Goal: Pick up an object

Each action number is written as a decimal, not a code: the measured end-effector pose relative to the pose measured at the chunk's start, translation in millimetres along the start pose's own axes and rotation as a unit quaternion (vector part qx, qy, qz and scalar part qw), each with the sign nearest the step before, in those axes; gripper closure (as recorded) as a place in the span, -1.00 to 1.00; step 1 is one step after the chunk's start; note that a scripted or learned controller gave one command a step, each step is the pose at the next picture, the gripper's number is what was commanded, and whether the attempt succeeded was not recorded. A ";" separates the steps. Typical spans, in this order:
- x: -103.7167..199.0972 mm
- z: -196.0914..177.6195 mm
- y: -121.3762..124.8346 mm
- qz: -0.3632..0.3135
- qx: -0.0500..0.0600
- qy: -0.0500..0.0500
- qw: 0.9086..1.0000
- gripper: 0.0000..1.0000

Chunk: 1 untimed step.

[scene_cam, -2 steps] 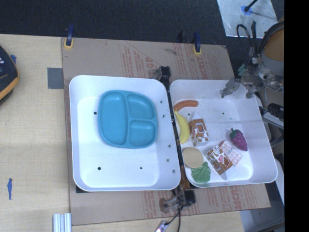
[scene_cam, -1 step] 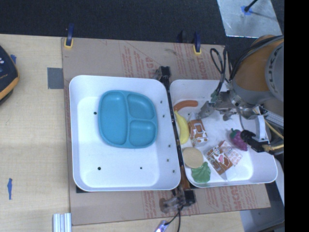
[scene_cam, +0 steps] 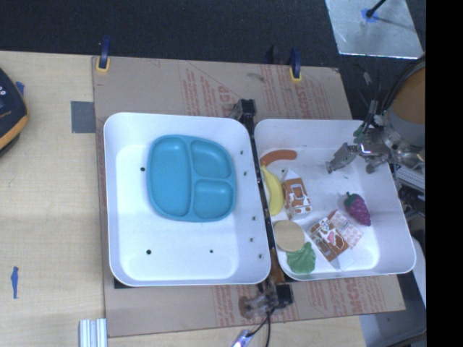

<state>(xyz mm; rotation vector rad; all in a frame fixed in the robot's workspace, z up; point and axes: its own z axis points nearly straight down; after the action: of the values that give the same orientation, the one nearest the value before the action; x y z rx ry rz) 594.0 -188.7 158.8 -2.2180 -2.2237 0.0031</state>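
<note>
Above the right bin (scene_cam: 376,255), the gripper (scene_cam: 356,160) appears open and empty; descending here risks closing on nothing, grapes (scene_cam: 357,209) well apart.

Two white bins sit on tan cardboard (scene_cam: 217,85) printed with faded red lettering. The left bin (scene_cam: 123,251) carries a turquoise divided plate (scene_cam: 192,177), all one flat colour. In the right bin (scene_cam: 391,251), well off to the left of the metallic grey gripper (scene_cam: 357,157), there's an orange-red sausage (scene_cam: 278,155), a yellow banana (scene_cam: 273,189) and a brown-and-white carton (scene_cam: 296,196). Below the jaws, a purple bunch of grapes (scene_cam: 357,208) with a green top, and a red, white and brown packet (scene_cam: 336,236). Further down-left, a beige disc (scene_cam: 289,234) and a bright green leafy piece (scene_cam: 302,259). The bench (scene_cam: 43,215) is pale wood grain.
</note>
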 end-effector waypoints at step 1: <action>-23.3 67.7 -50.2 -0.001 0.001 0.000 1.000 -1.00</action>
<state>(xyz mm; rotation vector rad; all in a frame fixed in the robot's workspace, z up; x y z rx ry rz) 543.7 -212.2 91.2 -2.2143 -2.2248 0.0057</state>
